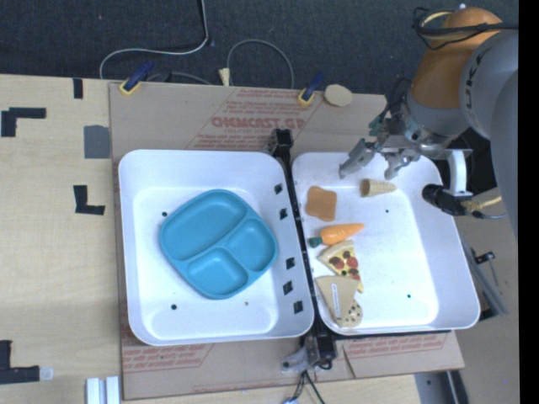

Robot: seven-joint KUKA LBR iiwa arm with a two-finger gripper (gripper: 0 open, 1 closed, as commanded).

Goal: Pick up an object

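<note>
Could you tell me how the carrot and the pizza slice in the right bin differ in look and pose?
The carrot is plain orange, slim and tapered, lying crosswise with its green end toward the bin divider. The pizza slice is a flat yellow wedge with red toppings and is broader than the carrot. The carrot lies farther from the camera, the pizza slice just below it. Both lie in the right bin.

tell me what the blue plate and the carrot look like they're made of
Blue plate: likely moulded plastic, judging by the uniform sky-blue colour, the soft rounded dividers and a dull sheen.
Carrot: probably a plastic or rubber toy; it is flat, even orange with a small green tip, too smooth for a real one. Its exact material is not clear from this view.
</note>
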